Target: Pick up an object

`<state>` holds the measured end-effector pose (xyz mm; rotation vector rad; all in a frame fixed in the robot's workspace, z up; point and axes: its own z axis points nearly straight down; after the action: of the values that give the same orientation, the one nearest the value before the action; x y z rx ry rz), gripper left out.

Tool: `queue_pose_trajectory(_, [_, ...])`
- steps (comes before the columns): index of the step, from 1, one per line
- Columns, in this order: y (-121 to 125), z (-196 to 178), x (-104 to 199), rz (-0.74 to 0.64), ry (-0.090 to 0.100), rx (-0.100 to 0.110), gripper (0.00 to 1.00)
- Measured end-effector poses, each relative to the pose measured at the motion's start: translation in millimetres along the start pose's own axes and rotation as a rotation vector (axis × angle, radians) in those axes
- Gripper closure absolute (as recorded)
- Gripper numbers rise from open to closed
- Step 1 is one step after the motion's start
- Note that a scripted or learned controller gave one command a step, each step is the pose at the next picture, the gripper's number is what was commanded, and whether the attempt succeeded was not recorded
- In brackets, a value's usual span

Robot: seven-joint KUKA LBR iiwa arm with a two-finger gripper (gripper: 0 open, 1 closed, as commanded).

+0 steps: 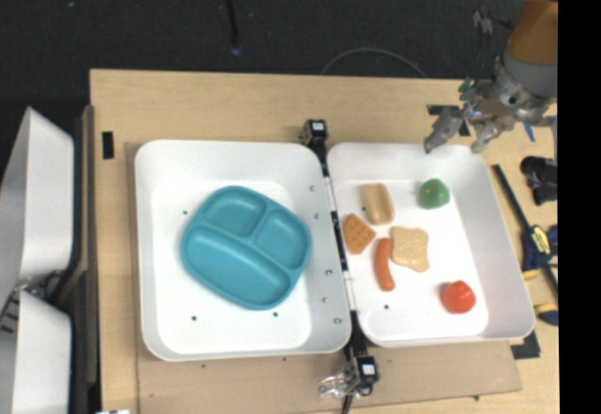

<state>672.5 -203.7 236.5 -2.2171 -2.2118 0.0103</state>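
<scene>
I'm seeing the gripper point(457, 132) hovering with jaws spread wide and holding nothing, over the right bin's point(502, 304) far corner.

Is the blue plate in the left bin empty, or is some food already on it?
Empty. The blue plate shows bare blue in all its compartments; the food pieces all lie in the right bin.

You had two white bins side by side on a wooden bench point(235, 107), the left bin point(150, 309) holding a blue divided plate point(246, 246) lying flat near its middle. The right bin point(502, 309) touched the left along a clipped seam point(336, 243). A white box point(42, 187) stood off the bench's left edge, and a thin cable point(371, 53) arced over dark floor behind.
</scene>
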Motion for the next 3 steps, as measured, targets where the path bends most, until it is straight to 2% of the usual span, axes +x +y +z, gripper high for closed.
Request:
queue_pose_trajectory(1, [2.5, -9.4, 0.5, -0.004, -0.003, -0.014, 0.00])
queue_pose_trajectory(3, [-11.4, 89.3, -3.1, 0.000, -0.005, -0.009, 0.00])
